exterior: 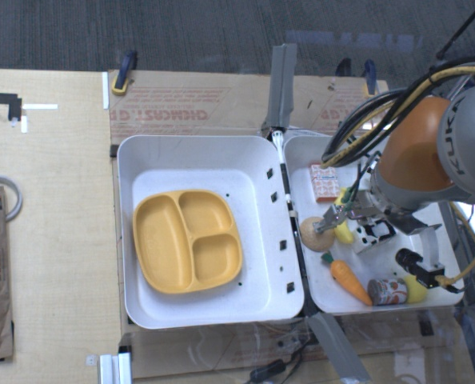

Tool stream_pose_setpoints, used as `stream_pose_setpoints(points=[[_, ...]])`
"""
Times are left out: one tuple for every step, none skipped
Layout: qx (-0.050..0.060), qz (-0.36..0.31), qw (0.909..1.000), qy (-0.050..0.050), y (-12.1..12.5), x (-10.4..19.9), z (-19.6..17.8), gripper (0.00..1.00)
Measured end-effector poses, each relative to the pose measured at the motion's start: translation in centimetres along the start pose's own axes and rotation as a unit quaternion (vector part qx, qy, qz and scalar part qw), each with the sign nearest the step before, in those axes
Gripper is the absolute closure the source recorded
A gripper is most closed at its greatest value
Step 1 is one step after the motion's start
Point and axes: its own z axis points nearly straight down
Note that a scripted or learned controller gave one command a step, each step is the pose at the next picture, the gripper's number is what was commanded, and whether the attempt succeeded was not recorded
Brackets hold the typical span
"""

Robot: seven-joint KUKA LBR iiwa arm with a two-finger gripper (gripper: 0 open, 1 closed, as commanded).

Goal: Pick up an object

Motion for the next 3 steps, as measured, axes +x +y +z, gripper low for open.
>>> stream_pose_setpoints(points=[[0.002, 0.011, 0.9999, 0.001, -6.1, -0.6, 0.1, 0.00], [0.001, -0.023, 0.9997, 0.000, -0.8, -1.5, 0.1, 0.00], [0.007, 0.135, 0.9908, 0.000, 6.1, -5.7, 0.7, 0.00]])
